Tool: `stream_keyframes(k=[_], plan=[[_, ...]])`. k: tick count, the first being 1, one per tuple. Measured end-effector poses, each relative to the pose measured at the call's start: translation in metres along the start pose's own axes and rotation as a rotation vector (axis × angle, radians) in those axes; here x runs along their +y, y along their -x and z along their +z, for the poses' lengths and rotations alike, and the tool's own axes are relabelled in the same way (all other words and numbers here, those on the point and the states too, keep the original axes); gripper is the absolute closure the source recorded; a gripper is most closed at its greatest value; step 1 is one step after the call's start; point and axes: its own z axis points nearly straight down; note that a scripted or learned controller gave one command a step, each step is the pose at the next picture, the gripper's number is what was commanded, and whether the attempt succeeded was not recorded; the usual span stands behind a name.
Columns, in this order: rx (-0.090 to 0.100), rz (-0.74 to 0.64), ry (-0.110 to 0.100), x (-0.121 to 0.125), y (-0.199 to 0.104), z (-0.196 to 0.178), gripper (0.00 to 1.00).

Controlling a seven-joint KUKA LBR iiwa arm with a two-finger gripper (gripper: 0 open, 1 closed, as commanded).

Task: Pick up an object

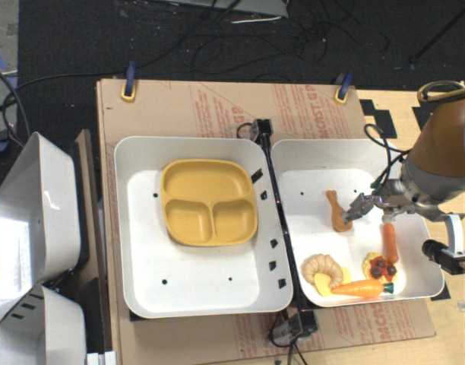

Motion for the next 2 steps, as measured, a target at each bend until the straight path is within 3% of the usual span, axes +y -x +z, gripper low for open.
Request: stream_keyframes(k=[1,2], plan=[[0.0,0.0,0.001,0.0,-0.001,0.052,0.0],[-0.001,0.001,0.003,0.001,-0.001,0.04,1.0]])
